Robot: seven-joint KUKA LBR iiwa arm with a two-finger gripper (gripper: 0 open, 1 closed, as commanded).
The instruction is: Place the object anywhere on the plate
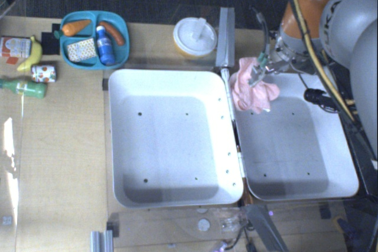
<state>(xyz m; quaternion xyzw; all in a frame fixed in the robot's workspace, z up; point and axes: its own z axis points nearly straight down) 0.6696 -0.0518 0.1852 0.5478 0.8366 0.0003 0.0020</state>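
One crumpled pink cloth, right white bin's far-left corner.
Two-finger gripper pinches its top; fingertips partly buried in folds.

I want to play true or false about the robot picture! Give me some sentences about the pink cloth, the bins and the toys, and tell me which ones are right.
1. The pink cloth lies at the far left corner of the right bin. True.
2. The gripper is over the left bin. False: it is at the pink cloth, over the right bin.
3. A blue divided tray holds toy food. True.
4. The round white lid sits inside the left bin. False: it sits on the bench beyond the bins.
5. A toy banana lies on the bench at the left. True.
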